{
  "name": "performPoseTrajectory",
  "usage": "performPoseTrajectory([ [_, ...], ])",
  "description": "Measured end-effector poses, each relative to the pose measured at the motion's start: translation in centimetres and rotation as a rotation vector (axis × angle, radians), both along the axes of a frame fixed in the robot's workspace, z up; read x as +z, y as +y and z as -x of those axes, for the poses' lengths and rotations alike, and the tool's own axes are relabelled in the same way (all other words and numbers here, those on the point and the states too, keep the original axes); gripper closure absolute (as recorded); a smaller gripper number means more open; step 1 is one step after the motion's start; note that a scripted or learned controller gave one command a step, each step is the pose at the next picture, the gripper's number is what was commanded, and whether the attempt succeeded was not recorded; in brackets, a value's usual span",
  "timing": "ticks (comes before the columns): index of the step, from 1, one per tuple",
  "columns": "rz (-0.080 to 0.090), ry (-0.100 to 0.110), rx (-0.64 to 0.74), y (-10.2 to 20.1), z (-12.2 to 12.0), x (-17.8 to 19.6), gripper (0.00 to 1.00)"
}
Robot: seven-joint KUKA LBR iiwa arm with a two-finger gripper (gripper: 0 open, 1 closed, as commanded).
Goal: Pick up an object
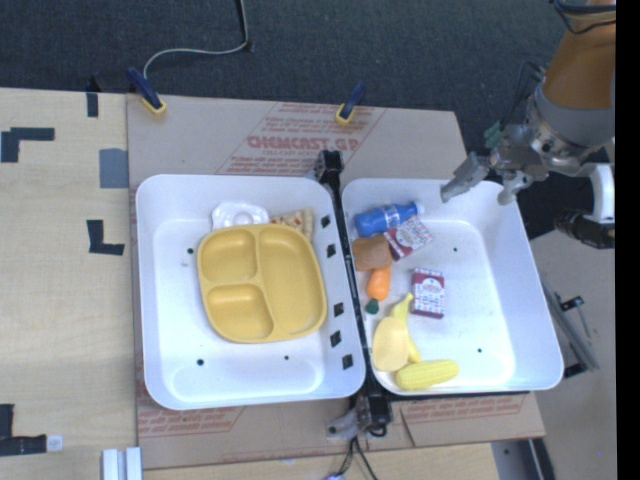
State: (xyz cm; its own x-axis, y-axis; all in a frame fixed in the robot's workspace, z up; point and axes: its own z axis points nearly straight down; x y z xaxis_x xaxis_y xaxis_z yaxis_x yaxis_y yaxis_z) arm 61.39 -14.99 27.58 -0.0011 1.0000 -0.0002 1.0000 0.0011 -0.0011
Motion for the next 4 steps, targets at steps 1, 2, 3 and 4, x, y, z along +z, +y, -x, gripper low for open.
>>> performPoseTrajectory([
  [1, 0.0, -0.001, 0.0, 2.8, -3.1, -16.8, 0.0],
  [2, 0.011, 0.02, 0.001, 3.8, -4.6, -17.9, 0.0],
  [3, 0.006, 0.025, 0.002, 4.0, -4.5, -17.0, 1.0],
  [4, 0.007, 0.026, 0.002, 4.0, -4.5, -17.0, 0.0],
])
